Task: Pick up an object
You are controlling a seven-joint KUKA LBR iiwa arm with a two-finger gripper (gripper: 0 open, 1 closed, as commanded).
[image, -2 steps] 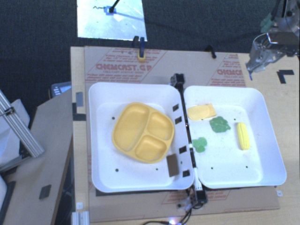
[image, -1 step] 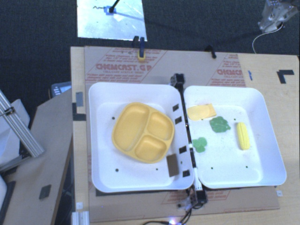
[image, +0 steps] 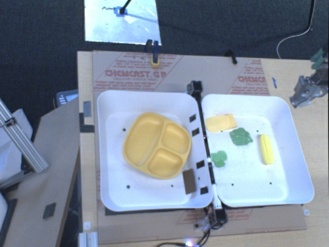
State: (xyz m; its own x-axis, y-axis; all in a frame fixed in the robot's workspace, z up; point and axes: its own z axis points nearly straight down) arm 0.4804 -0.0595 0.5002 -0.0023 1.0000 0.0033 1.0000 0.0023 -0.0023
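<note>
Gripper — outside bin, untouching

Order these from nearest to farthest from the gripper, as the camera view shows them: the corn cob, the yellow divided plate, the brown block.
The gripper sits at the view's right edge, beyond the right bin.
1. Corn cob, in the right bin's right part.
2. Yellow divided plate, in the middle of the left bin.
3. Brown block, at the left bin's lower right.

two bins, one plate, four food pieces.
</note>
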